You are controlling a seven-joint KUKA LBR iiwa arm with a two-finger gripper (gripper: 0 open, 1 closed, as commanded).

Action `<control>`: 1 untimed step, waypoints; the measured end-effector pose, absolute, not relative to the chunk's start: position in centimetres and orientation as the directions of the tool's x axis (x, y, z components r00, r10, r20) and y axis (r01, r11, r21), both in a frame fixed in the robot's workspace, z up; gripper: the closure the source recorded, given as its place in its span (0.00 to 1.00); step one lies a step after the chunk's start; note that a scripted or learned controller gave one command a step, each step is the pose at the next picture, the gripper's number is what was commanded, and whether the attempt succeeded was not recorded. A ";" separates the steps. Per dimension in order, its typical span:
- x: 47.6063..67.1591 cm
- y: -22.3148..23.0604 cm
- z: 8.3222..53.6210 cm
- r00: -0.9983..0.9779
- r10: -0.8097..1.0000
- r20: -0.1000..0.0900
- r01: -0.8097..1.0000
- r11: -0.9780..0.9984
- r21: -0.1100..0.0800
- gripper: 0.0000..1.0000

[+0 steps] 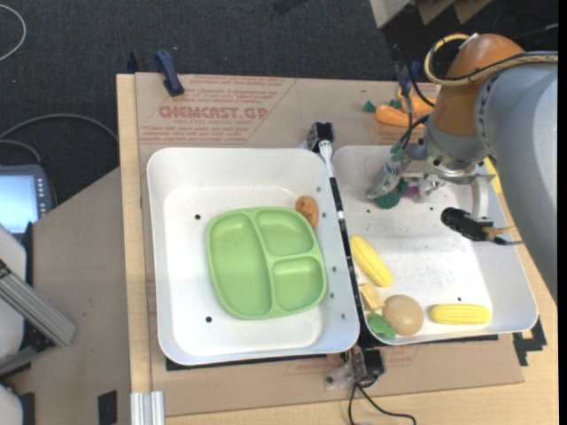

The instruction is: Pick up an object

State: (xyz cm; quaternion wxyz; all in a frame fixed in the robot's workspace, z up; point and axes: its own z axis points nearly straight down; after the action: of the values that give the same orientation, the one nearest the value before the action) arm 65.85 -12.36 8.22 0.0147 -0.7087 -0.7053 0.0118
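I see the counter [221, 113], a brown printed board, carrying two white bins side by side. The left bin [177, 264] touches the right bin [505, 299] along its edge. Behind the left bin, a blue clamp [168, 71] grips the counter's rim.

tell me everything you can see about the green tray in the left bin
The green tray is a light green, plastic-looking divided plate with rounded corners and three compartments: one long section on its left and two smaller ones on its right. It lies flat, right side up and slightly rotated, near the middle of the left bin. Its compartments hold nothing. A small brown object sits just off its upper right corner.
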 end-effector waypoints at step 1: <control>65.5 -12.5 9.1 0.005 1.000 0.003 0.999 -0.005 -0.043 1.00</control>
State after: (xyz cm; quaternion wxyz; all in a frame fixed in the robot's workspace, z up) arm 65.54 -12.45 9.08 0.0162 -0.7088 -0.7051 0.0143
